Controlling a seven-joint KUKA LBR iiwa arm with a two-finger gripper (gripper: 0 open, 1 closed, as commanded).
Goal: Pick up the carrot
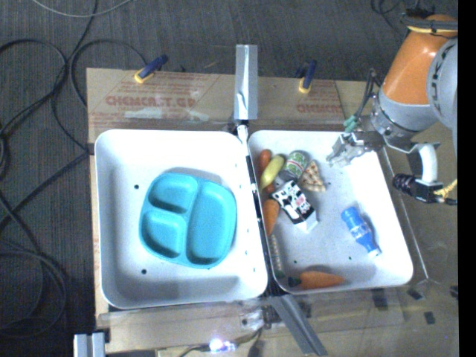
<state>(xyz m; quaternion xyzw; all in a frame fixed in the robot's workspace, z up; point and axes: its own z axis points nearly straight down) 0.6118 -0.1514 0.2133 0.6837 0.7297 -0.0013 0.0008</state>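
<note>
The end effector (348, 146) sits over the upper right corner of the right bin (394, 255), below the arm's orange band. Whether it is open or closed cannot be determined at this resolution. Nothing is visibly held in it.

**Readable markings**
- The cardboard sheet (149, 101) on the counter, far to the end effector's left in the view, carries faint red print. The print is not legible.
- The black-and-white patterned carton (295, 203), below and left of the end effector, shows no readable text.
- The green can (297, 160), just left of the end effector, has a label too small to read.

**Task item**
- The carrot (321, 279) lies flat on the right bin's floor, well below the end effector and slightly to its left, close to the near wall.
- Its long axis runs roughly across the view, parallel to that wall. The green stem end points left and the orange tip points right.
- It is well apart from the end effector.

**Other items**
- Two more orange carrot-like pieces lie left of the end effector along the bins' dividing wall: an upper orange piece (264, 158) and a lower orange piece (270, 214). Both are roughly upright in the view.
- A blue bottle (359, 229) lies below the end effector.
- A blue divided tray (190, 218) rests in the left bin (111, 199).
</note>
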